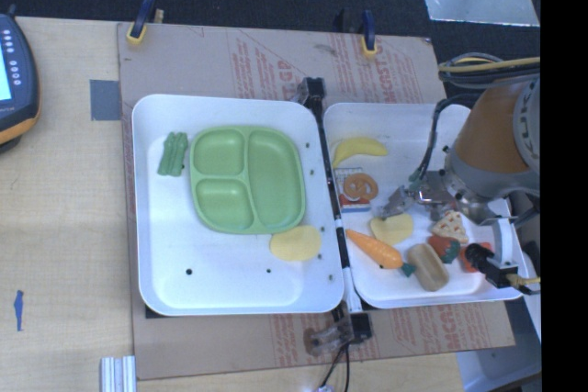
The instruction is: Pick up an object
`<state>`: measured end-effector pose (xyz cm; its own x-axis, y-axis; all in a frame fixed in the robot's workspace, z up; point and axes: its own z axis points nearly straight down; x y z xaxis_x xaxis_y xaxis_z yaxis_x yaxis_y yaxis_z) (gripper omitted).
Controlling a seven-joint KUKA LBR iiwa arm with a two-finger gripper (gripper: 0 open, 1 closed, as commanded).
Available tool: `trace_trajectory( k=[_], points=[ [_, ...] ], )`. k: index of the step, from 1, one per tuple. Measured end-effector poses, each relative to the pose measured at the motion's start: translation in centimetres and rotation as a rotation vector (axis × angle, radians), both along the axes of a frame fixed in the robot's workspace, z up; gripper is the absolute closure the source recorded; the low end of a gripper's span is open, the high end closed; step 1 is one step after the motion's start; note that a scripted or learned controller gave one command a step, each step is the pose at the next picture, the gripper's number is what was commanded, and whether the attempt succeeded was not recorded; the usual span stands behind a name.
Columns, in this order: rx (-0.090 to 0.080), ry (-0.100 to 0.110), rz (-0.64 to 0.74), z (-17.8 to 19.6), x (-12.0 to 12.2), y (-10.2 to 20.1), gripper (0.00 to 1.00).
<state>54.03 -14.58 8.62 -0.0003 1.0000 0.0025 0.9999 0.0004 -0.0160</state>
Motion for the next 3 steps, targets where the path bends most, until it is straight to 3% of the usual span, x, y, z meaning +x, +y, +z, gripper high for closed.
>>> trace_trajectory(
  k=[1, 2, 3],
  points=[
    [-0.012, -0.034, 0.004, 18.8, 5.5, -5.5, 0.00],
    [0.004, 0.000, 0.010, 6.7, 1.8, 2.0, 0.00],
    [-0.002, -0.004, -0.005, 0.2, -4.0, -7.1, 0.00]
  ],
)
